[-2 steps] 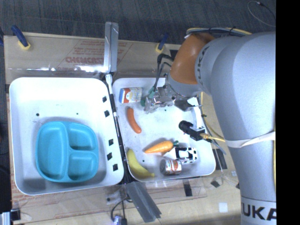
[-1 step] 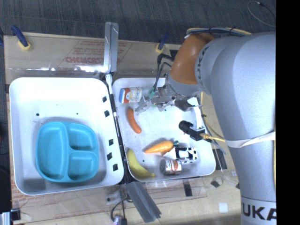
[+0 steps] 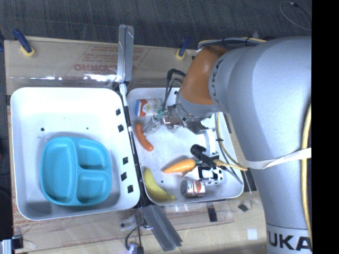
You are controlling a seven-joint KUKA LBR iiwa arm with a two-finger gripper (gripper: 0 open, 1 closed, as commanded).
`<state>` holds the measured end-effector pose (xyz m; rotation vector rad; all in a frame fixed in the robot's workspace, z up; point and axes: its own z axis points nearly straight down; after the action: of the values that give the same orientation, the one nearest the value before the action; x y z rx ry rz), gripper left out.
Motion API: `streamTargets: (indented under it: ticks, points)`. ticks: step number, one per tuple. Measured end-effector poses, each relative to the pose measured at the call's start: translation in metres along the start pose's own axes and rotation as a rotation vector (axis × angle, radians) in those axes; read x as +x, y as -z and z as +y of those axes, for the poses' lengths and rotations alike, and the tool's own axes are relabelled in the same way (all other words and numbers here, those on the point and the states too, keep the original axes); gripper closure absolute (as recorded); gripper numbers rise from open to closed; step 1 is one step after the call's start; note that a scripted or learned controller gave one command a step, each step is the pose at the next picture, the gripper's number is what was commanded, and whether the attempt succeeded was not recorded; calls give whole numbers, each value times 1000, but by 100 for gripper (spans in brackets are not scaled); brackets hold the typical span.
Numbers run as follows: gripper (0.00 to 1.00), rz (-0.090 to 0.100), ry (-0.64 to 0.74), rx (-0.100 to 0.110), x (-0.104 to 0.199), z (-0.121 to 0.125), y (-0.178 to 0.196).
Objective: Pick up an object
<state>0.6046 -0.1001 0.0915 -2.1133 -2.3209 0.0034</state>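
Right bin, tool low over its upper part; your stock sits around it.

Tool: beside the sausage and a small carton; grip state, you cannot tell. Right bin also holds a carrot, a banana, a can and a black-and-white die. Left bin holds a blue divided plate. Both bins rest on the desk.
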Motion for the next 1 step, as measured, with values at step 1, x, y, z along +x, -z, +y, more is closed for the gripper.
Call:
streamTargets:
  ticks: [1]
  points:
    - [100,1,4,2,1,0,10]
